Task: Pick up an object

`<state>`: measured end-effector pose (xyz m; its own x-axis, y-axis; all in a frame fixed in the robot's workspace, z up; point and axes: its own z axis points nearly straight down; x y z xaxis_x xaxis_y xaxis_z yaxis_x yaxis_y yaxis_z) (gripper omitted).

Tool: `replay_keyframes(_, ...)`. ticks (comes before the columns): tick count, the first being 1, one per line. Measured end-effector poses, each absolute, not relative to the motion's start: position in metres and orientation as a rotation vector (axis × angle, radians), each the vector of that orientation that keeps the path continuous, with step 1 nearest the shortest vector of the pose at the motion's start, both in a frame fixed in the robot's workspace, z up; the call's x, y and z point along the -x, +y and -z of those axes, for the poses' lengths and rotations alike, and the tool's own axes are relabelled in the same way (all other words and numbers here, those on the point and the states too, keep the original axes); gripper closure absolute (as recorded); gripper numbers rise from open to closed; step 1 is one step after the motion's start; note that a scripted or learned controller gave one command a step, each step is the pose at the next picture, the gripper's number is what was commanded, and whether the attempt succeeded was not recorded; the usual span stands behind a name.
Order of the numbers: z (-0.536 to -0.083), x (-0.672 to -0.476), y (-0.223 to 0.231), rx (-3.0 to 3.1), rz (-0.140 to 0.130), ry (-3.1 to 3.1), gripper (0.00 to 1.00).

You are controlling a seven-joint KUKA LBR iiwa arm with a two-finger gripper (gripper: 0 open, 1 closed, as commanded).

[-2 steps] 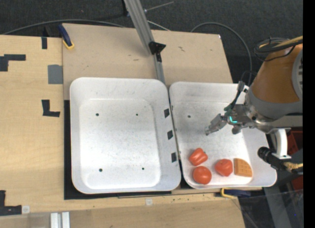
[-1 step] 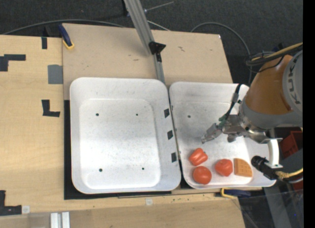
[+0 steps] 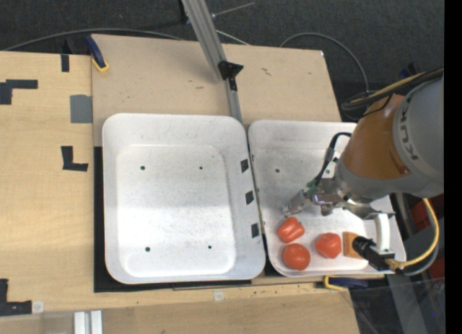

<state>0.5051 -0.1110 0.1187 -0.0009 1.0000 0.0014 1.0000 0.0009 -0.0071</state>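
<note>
gripper [image 3: 294,207]: I've got it low in the right bin [image 3: 289,145], can't tell its state
target: nearest red piece [image 3: 290,230], right under it
others: two more reds just beside it

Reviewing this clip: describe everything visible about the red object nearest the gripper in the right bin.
The red object is small, rounded and slightly lopsided, matte red-orange, like a plastic toy tomato. It lies on the floor of the right bin, near the bin's front left, just below the gripper. Whether they touch cannot be told. Two similar red pieces lie close by, apart from it.
</note>
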Motion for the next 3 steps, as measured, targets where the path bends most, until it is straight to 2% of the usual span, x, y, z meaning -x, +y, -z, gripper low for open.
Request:
replay_keyframes(1,-0.088,-0.505,-0.111,2.221,-0.002,-2.222,0.00)
replay_keyframes(2,-0.099,-0.505,-0.110,2.218,-0.002,-2.221,1.00)
replay_keyframes(3,-0.146,-0.507,-0.101,2.220,0.003,-2.225,1.00)
